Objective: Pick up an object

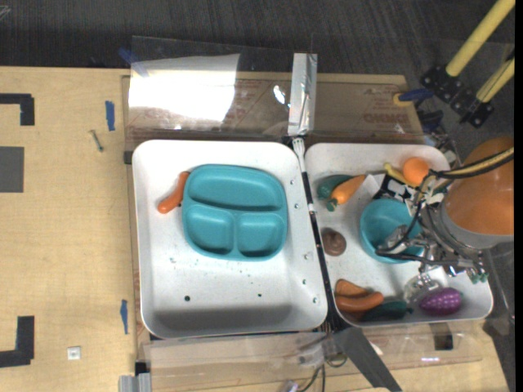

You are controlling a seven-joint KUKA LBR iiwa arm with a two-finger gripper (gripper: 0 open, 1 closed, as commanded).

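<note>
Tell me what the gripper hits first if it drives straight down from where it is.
Probably the teal bowl: the gripper hangs over its right rim, though depth is hard to judge from this slant.

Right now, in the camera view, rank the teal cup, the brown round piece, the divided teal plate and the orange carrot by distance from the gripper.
1. teal cup, right bin, beside the gripper.
2. brown round piece, right bin's left part.
3. divided teal plate, left bin's middle.
4. orange carrot, left of that plate.

The brown cardboard sheet (368, 109) behind the bins carries faint print. It is too blurred to read.
</note>
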